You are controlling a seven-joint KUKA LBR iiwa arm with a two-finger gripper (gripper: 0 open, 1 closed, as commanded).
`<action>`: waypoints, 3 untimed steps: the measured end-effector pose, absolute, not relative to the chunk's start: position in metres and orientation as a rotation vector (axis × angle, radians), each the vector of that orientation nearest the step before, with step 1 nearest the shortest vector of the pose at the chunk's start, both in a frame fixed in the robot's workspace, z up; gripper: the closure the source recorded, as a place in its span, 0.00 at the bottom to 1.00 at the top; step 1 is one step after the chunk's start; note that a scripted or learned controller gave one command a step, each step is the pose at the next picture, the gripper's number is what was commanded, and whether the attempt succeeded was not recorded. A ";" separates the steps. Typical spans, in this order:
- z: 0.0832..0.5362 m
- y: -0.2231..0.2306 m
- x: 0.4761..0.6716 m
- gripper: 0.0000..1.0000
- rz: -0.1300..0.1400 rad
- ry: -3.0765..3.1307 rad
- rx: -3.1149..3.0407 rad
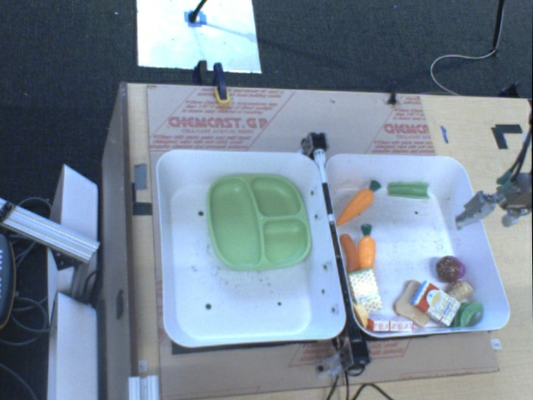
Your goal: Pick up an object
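- The left shallow white bin point(179, 307) on the table holds a pale green plastic plate point(258, 222) with three compartments, lying flat near the bin's middle; it sits well apart from the pincer, across the divide between the two bins, so I judge it an unlikely target.
- The right shallow white bin point(454, 172) carries the small things; along its left wall lie an orange toy carrot point(358, 205), its long axis slanting up toward the right with the green top uppermost, and below it a second, shorter orange carrot point(366, 249) standing nearly straight up and down in the view, with a third orange piece point(347, 252) touching it on the left.
- Near the far wall lies a green cylinder-shaped toy vegetable point(407, 190), its long axis running left to right; of all the pieces it lies nearest the pincer, to the pincer's left and slightly further from the camera.
- At the near right corner cluster a dark red round toy point(450, 267), a small printed box point(436, 302) and a green ring-like piece point(472, 313); these lie below the pincer in the view.
- The pincer point(481, 207) hangs over the bin's right rim, carrying nothing; whether its fingers are spread or together I cannot tell.
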State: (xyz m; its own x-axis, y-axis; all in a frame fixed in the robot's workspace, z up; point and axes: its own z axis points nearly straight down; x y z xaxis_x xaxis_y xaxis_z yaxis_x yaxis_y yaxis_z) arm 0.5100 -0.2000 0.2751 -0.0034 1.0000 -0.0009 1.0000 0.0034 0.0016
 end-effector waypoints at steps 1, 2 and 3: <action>0.084 -0.125 0.555 0.00 0.003 2.223 2.216; 0.088 -0.096 0.522 0.00 -0.001 2.195 2.213; 0.096 -0.089 0.522 1.00 0.003 2.212 2.218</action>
State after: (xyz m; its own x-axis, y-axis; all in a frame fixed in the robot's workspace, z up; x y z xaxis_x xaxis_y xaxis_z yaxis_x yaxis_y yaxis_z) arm 0.5216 -0.0895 0.0958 0.0026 1.0000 -0.0046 1.0000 -0.0026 0.0076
